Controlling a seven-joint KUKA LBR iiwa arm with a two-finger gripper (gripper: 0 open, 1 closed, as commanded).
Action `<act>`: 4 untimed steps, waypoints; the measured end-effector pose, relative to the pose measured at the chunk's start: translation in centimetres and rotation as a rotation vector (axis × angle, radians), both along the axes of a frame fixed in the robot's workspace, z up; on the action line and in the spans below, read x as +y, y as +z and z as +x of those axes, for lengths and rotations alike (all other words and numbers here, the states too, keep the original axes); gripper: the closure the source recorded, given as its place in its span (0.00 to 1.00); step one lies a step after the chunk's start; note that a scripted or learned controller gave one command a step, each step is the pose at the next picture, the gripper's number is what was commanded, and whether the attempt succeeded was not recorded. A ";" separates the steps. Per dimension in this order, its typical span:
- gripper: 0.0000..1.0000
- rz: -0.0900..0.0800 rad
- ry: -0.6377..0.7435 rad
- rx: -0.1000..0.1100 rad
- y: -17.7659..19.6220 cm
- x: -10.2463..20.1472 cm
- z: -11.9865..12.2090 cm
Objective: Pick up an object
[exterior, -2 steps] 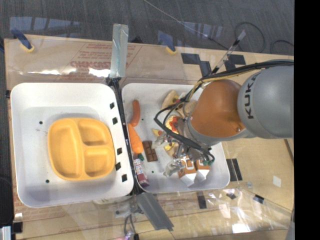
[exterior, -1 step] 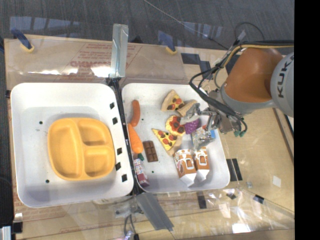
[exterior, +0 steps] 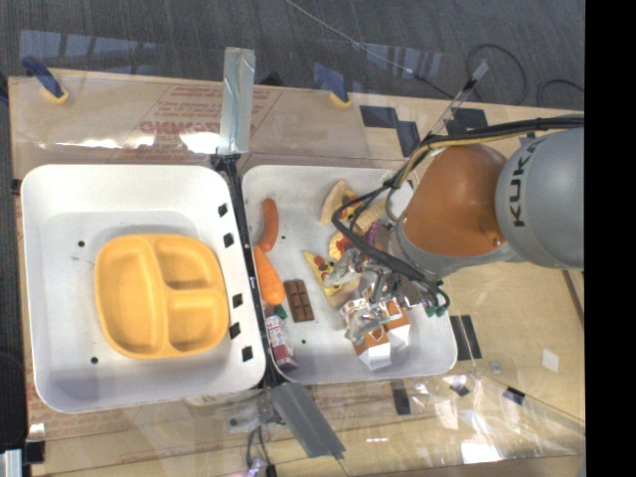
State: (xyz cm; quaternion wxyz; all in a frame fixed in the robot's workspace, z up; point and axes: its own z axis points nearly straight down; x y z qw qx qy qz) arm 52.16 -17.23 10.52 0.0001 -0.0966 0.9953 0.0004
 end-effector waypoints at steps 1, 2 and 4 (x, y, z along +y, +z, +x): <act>0.00 0.001 -0.154 0.002 -1.4 5.0 4.4; 0.00 -0.001 -0.215 0.001 -1.3 -0.6 0.8; 0.00 0.000 -0.217 0.000 -1.3 1.9 6.5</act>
